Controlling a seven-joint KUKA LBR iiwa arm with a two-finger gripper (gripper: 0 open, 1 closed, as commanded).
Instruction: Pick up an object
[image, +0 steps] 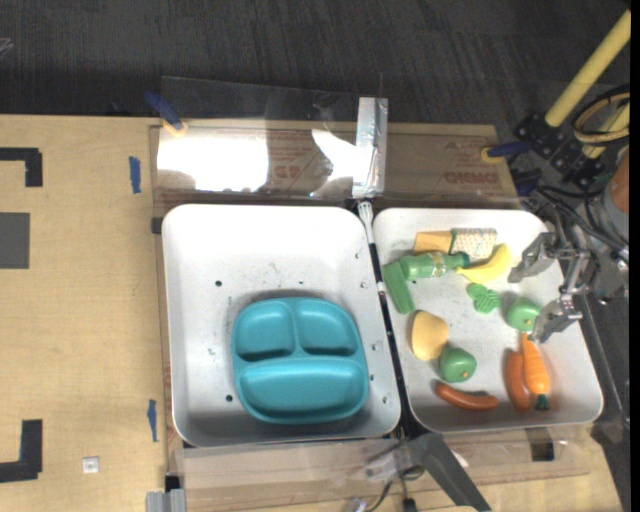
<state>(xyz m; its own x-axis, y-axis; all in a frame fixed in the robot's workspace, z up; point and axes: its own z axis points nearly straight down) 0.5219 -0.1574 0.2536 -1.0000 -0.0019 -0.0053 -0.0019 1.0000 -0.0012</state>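
My hand (553, 283) hangs over the right edge of the right bin (590, 395), its two fingers spread wide with nothing between them. Just beside the lower finger lies a small green piece (521, 315), the nearest thing to take. It looks like hollow plastic play food: I judge it light, stiff and smooth, so it may skid or squirt out if I pinch off-centre. I would close across its middle, where it is widest.

Below it the carrot (537, 370) lies touching an orange piece (516, 378); the two sit too tight together for a clean pinch. The red sausage (466, 398), the green apple (458, 364) and the yellow pear-shaped piece (428, 335) lie more apart and would each take a grip across the narrow side. The banana (490, 265) and the green bottle (428, 268) crowd the far end.

The left bin (190, 250) holds a teal divided plate (298, 360).

Red printing shows on the cardboard behind the bins, too faint for me to read.
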